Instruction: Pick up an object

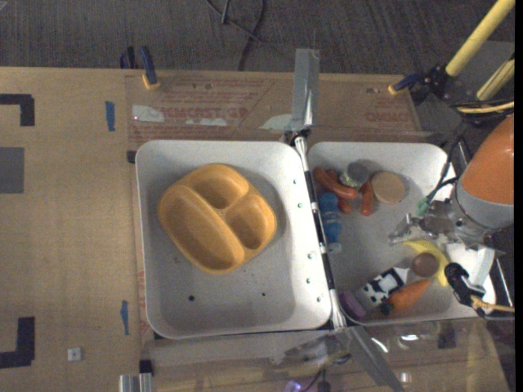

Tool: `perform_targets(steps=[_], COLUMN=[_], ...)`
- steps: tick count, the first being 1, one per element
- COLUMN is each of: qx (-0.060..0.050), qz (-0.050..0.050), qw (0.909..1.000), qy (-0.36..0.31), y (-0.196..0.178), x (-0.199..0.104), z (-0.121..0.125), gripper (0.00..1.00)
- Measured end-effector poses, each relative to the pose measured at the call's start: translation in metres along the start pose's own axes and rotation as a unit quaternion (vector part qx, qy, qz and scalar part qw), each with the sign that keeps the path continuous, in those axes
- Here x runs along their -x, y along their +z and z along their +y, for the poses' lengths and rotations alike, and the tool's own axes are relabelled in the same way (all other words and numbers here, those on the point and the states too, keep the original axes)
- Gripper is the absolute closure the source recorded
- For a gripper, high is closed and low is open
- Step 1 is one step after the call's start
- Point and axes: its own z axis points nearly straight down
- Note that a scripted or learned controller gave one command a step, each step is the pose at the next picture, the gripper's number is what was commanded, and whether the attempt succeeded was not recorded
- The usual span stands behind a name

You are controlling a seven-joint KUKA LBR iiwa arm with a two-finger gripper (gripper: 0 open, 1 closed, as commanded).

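The right bin [372, 256] holds several small toys. Red-orange sausages [337, 184], a grey disc [357, 171] and a tan round disc [388, 188] lie at its back. A blue piece [330, 219] rests along the left wall. Near the front are a yellow banana [433, 251], a brown ball [424, 264], an orange carrot [409, 295], a black-and-white cow toy [381, 285] and a purple piece [353, 305]. My gripper [413, 227] hangs over the right side of this bin, just behind the banana and ball. Nothing is visibly held.
The left bin [163, 300] contains a yellow divided plate [216, 216]. A metal divider strip [319, 235] runs between the bins. The arm's orange band [494, 166] and cables [466, 284] crowd the right bin's right edge. Brown bench surrounds the bins.
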Motion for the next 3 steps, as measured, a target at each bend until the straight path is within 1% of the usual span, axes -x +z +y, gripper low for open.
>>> perform_targets(steps=[1, 2, 3], qx=[0.002, 0.026, 0.031], qz=[-0.01, -0.009, -0.018], qw=[0.9996, 0.9996, 0.9993], qy=[0.028, 0.009, 0.013], y=[-0.028, -0.019, -0.033], x=[0.017, 0.02, 0.029], z=[-0.011, -0.03, -0.029], gripper=[0.0, 0.0, 1.0])
